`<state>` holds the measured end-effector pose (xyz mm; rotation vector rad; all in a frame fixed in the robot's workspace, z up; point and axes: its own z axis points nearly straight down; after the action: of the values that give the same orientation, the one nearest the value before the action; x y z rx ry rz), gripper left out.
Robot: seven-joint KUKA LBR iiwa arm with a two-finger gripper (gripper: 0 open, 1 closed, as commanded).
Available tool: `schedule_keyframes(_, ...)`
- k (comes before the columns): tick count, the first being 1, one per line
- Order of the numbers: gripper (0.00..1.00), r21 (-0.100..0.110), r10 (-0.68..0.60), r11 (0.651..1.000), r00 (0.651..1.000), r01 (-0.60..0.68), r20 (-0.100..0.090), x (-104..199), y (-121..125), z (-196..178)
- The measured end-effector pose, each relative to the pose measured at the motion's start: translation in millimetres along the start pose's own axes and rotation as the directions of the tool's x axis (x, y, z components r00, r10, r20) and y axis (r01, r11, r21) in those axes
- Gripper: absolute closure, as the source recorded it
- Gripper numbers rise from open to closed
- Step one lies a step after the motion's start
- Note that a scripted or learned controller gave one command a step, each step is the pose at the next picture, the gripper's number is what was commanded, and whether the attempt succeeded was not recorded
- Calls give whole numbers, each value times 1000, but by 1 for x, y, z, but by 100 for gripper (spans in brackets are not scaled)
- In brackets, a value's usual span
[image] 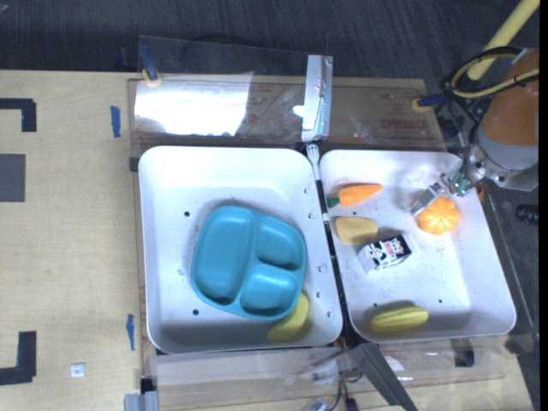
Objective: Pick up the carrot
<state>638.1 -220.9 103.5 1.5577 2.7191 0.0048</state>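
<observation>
The carrot (358, 193) is a short orange piece with a green stub at its left end. It lies at the upper left of the right bin (492, 272), close to the divider. My gripper (442, 190) hangs over the bin's upper right area, well to the right of the carrot. It sits just above a round orange fruit (437, 217). The grey arm with its orange band (512, 120) comes in from the right edge.
The right bin also holds a pale yellow wedge (355, 229), a black-and-white packet (385, 252) and a yellow-green item (398, 318) near the front. In the left bin (163, 195) are a blue divided plate (248, 262) and a yellow piece (293, 318).
</observation>
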Motion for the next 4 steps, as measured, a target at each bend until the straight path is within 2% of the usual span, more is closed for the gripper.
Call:
schedule_keyframes(1, 0, 5, 120, 993, 993, -120, -3, 32, -60, -47)
schedule_keyframes(2, 0, -2, -28, 1000, 1000, 28, -4, 14, -17, 16)
schedule_keyframes(3, 0, -1, -27, 1000, 1000, 27, 5, 27, -53, -75)
schedule_keyframes(4, 0, 7, 55, 998, 998, -55, -7, 33, -62, -51)
